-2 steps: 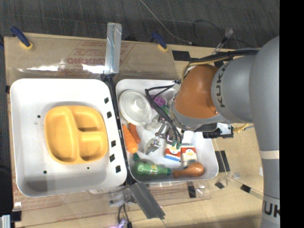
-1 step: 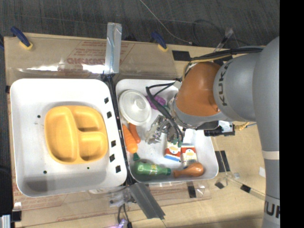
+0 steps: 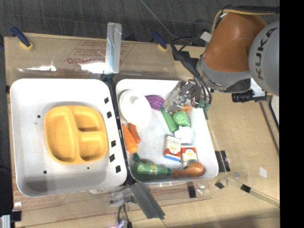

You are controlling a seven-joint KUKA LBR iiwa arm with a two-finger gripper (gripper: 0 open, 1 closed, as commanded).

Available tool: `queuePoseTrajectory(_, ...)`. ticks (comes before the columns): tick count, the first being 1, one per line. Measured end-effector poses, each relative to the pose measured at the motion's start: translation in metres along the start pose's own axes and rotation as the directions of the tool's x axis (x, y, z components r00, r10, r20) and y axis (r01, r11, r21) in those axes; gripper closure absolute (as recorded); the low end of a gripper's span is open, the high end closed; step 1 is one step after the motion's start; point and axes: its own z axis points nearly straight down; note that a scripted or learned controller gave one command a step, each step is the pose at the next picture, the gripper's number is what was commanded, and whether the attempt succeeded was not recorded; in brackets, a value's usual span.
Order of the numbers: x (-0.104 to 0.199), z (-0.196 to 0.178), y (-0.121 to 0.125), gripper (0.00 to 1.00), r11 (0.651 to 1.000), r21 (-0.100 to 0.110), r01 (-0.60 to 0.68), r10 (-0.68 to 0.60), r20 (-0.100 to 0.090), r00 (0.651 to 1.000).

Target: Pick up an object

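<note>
Two white bins side by side. Left bin [image 3: 21,127] holds a yellow divided tray [image 3: 76,133]. Right bin [image 3: 209,141] is crowded: white bowl [image 3: 135,109] at upper left, purple piece [image 3: 155,101] just beside it, carrot [image 3: 130,136] along the left wall, green bottle [image 3: 151,169] and brown piece [image 3: 191,170] along the near wall, two small cartons [image 3: 180,152] above them, white block [image 3: 185,134], green stick [image 3: 169,119], green lump [image 3: 181,118]. Arm [image 3: 237,44] reaches in from the right; gripper [image 3: 184,98] sits low at the bin's upper right, right over the green lump and stick. Grip state: cannot tell, metal parts too cluttered. Nothing visibly grasped.
</note>
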Motion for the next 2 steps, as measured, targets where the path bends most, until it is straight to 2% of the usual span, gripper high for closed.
queuePoseTrajectory(1,-0.055,0.003,-0.005,1.0,0.986,0.001,0.166,-0.166,-0.009,0.986)
queuePoseTrajectory(2,-0.078,-0.013,0.002,1.0,0.996,0.001,0.089,-0.089,-0.007,0.996)
